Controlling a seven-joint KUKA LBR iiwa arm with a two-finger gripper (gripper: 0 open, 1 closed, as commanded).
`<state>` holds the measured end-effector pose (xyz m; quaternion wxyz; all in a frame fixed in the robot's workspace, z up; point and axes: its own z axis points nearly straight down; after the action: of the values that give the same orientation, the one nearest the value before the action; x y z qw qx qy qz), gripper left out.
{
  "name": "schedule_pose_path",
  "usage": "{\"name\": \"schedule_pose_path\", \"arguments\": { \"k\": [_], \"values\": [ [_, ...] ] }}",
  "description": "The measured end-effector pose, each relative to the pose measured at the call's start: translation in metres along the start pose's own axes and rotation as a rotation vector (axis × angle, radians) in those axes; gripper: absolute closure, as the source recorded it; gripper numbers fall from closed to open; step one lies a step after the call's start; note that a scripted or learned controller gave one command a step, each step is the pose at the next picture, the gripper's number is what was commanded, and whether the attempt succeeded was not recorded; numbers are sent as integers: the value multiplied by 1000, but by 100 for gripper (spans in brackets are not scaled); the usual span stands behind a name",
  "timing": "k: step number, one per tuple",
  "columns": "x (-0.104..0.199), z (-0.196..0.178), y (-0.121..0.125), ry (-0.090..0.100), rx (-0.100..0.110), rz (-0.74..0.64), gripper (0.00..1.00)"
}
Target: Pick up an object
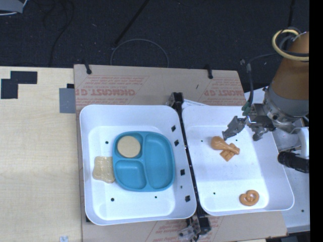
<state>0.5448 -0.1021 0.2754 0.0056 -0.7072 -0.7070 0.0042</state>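
The gripper (237, 128) hangs over the right bin (212, 195) near its far right rim; whether it is wide or narrow cannot be told. Just beside it, toward the bin's middle, lies a tan toy piece (225, 147). A tan pretzel (249, 198) rests near the front right corner, bare floor between. In the left bin (96, 205), a blue divided plate (151, 160) holds a round cracker (128, 146), a pale bread slice (104, 169) touching its left edge.

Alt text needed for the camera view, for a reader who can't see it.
A grey arm's gripper hovers over the right bin, just above an orange toy; a small orange ring lies near that bin's front. The left bin holds a blue tray with a tan disc in one compartment, and a pale piece beside the tray.
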Motion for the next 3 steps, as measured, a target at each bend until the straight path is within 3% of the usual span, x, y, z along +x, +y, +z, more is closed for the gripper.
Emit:
{"name": "schedule_pose_path", "arguments": {
  "k": [1,3],
  "values": [
    [0,-5,2,-1,-10,-1,0],
    [5,122,2,0,-3,0,0]
  ]
}}
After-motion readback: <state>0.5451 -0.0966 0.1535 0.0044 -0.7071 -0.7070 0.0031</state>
